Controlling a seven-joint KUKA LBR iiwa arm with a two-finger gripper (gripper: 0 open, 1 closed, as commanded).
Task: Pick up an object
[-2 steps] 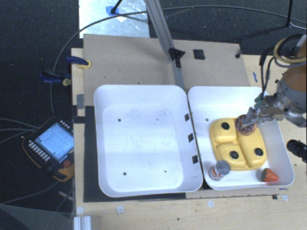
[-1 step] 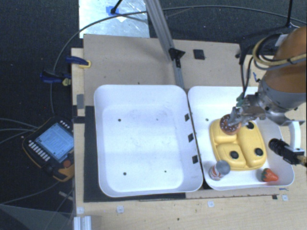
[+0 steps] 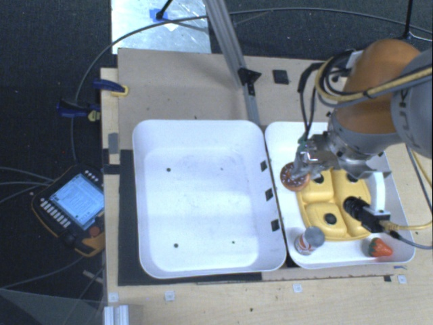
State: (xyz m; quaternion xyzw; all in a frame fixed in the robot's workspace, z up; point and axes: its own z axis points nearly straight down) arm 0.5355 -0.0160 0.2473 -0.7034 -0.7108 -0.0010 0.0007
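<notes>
Nearest the bottom edge, a strawberry (image 3: 380, 248) and a small grey-capped piece (image 3: 309, 239) lie in the right bin (image 3: 287, 135), beside a yellow object (image 3: 327, 204). Farther up, the gripper (image 3: 302, 168) hangs over a round brown piece (image 3: 294, 176); its grip cannot be made out.

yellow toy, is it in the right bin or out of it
In. The yellow toy lies flat inside the right bin, under the gripper.

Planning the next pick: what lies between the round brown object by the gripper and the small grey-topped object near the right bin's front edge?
In the camera view, a strip of white bin floor, flanked by the yellow object's left edge, separates the round brown object from the grey-topped object.
</notes>
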